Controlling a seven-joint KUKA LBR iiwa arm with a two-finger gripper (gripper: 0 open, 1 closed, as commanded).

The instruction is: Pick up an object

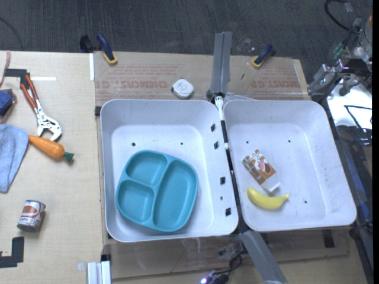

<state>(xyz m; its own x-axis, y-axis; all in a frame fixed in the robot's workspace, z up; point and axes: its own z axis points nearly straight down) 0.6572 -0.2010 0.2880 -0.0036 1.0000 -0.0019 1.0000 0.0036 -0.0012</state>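
- While a yellow banana (266,199) lies on its side at about 6 o'clock on the floor of the right bin (285,103), how wide my claw stands, and whether it has hold of anything, I cannot tell.
- A small brown-and-white carton (259,168) lies flat at the banana's 11 o'clock, its white end just beside the fruit.
- At 9 o'clock from the pair, the left bin (154,128) holds a teal divided plate (157,190), set toward that bin's 6 o'clock.
- Beyond the bins at 12 o'clock, a round white disc (183,88) rests on printed cardboard (142,83).
- Far out at 9 o'clock on the bench lie a carrot (47,147), red-handled pliers (37,112), a blue cloth (10,155) and a small can (31,214).
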